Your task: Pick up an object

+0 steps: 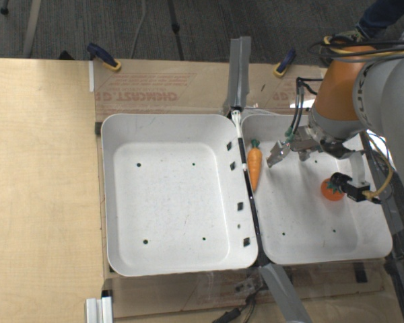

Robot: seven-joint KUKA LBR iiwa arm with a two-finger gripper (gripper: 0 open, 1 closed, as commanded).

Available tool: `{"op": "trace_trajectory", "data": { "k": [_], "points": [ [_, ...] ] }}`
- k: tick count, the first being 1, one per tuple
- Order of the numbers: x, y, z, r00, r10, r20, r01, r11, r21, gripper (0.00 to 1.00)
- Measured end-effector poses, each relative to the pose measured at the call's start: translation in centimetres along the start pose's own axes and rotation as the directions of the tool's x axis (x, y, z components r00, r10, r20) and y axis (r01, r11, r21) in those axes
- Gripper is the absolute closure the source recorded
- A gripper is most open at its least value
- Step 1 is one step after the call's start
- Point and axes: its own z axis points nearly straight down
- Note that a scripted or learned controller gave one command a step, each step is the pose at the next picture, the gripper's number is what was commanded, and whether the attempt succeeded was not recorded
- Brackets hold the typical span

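An orange carrot (254, 167) with a green top lies in the right bin (303, 244), hard against its left wall and pointing toward the front. A small orange-red round fruit (330, 191) sits further right in the same bin, partly hidden by robot hardware. My gripper (276, 155) hangs over the back of the right bin, just right of the carrot's top end and apart from it. It points down and to the left, and I see nothing in it.
The left bin (121, 200) adjoins the right one along a shared wall with black clips. The grey arm with its orange band (340, 89) reaches in over the right bin's back right corner. Cardboard and clamps lie behind the bins.
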Motion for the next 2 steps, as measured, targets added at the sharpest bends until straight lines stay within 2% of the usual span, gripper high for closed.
{"op": "trace_trajectory", "data": {
  "k": [1,2],
  "points": [
    [1.8,-5.4,0.8,1.000,-0.027,-0.002,0.027,1.000,0.002,0.00],
    [-0.5,3.8,0.7,1.000,-0.018,0.000,0.018,1.000,0.001,0.00]
  ]
}}
